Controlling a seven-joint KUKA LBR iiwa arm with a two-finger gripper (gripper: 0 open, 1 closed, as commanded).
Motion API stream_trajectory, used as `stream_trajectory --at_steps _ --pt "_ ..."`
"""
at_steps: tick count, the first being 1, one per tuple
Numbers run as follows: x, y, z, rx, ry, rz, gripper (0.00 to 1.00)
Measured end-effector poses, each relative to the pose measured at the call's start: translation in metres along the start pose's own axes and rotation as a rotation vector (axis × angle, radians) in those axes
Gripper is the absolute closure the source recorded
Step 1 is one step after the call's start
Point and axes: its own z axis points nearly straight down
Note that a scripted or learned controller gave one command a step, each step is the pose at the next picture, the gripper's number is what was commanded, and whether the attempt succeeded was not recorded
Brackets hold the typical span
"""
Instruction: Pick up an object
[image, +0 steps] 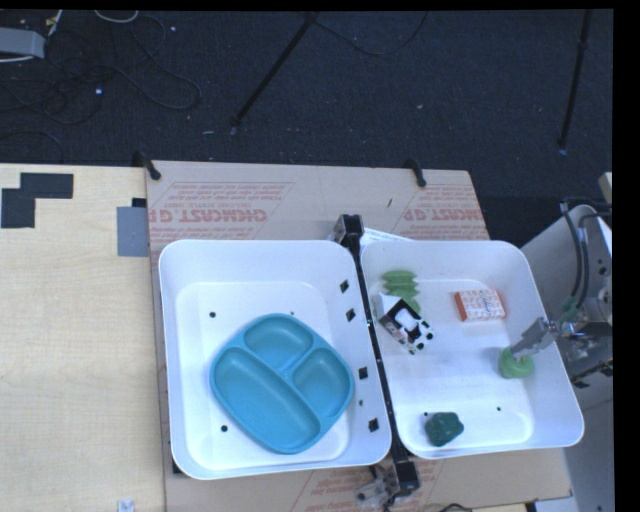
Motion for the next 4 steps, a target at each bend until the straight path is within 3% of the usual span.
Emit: stream_trajectory --at_steps 1,4 --pt "0.000 0.002 -0.005 -0.010 -0.002 -0.004 0.00" --pt "-0.001 0.014 0.161 -0.009 -0.001 -0.003 0.00"
